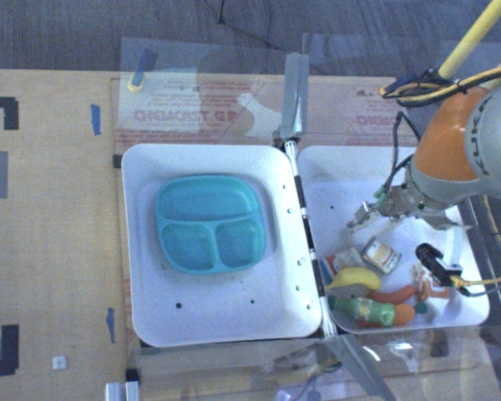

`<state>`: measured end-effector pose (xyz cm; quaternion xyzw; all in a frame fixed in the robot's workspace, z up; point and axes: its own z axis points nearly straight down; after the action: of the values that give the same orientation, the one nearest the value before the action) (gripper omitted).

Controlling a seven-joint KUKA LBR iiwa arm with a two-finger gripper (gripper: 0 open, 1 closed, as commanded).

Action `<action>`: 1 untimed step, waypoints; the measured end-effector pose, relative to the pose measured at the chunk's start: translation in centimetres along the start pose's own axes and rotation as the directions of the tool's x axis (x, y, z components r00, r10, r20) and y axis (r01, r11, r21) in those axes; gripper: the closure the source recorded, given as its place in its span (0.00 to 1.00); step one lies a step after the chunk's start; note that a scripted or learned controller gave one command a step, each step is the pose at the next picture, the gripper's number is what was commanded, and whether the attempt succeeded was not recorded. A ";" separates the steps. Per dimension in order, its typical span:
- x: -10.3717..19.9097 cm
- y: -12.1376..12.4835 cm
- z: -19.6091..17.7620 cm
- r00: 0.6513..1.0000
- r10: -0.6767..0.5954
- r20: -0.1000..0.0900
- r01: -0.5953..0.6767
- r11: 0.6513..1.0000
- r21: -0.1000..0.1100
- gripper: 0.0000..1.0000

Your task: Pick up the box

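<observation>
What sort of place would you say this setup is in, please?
Probably a robotics lab: a grey arm with an orange band reaches over two white bins on a taped wooden bench, cables trailing.

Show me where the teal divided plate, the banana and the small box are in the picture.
teal divided plate [209,223]: camera view, on its centre ridge, in the left bin.
banana [355,279]: camera view, mid-body, in the right bin.
small box [381,256]: camera view, on its top face.

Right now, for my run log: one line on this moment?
arm: over right bin | gripper: above clutter | box: lying in bin, not held
</observation>
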<state>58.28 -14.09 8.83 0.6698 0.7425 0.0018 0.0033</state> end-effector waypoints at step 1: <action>3.1 -4.7 -0.1 0.999 0.046 0.001 -0.046 0.999 -0.003 0.00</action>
<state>53.32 -11.53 8.88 0.6866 0.7270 0.0028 0.0047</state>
